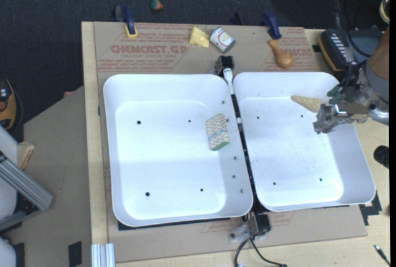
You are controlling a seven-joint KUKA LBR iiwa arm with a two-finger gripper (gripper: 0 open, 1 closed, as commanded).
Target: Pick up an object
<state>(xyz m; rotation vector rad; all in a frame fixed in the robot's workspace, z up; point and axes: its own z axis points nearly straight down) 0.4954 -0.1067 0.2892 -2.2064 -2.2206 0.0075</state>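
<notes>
While the pick is not yet made, the gripper (326, 120) hangs low over the right bin (346, 188) at the right of the frame, its tip just beside a tan cone-shaped piece (306, 101) lying in the bin's upper part. Nothing can be seen between the gripper's tips, and whether it is spread or closed cannot be told from this slant; no object is lifted clear of a bin floor. The cone looks the likeliest target, being nearest the tool, though that is a judgement only. A second candidate, a small patterned block (217, 131), rests in the left bin (154, 198) near its right wall, well apart from the tool. Most of the task appears to remain: closing on an object, then raising it.

The arm (377, 83) reaches in from the right edge of the frame, its wrist bent down and leftward so the tool points toward the middle of the right bin. On the board (154, 46) above the bins lie a yellow wedge (199, 38), a small white box (222, 39) and a wooden pear-shaped piece (281, 55), all outside the bins and far from the tool.
</notes>
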